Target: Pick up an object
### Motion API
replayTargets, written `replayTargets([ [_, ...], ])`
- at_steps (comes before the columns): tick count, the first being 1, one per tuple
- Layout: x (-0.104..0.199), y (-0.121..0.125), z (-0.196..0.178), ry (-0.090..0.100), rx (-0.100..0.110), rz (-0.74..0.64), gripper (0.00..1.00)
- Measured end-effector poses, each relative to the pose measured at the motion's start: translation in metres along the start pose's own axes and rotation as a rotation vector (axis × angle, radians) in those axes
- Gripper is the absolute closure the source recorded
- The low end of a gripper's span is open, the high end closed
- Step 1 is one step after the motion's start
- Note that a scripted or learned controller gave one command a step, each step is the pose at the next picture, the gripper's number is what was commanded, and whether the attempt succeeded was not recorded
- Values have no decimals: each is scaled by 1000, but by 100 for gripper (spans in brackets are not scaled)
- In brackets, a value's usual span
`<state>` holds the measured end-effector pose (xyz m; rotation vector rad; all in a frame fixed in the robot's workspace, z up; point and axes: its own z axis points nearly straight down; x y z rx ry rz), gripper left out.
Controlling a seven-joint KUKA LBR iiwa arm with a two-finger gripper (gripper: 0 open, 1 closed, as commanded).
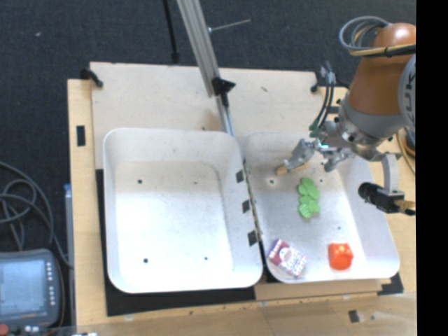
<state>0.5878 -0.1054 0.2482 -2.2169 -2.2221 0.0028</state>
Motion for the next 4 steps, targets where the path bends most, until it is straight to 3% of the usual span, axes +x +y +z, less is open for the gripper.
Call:
replayTargets([
  [1, 0, 1, -3, 0, -5, 1, 0],
  [3, 1, -4, 122, -2, 3, 4, 0],
  [4, -1, -4, 149, -3, -1, 5, 0],
])
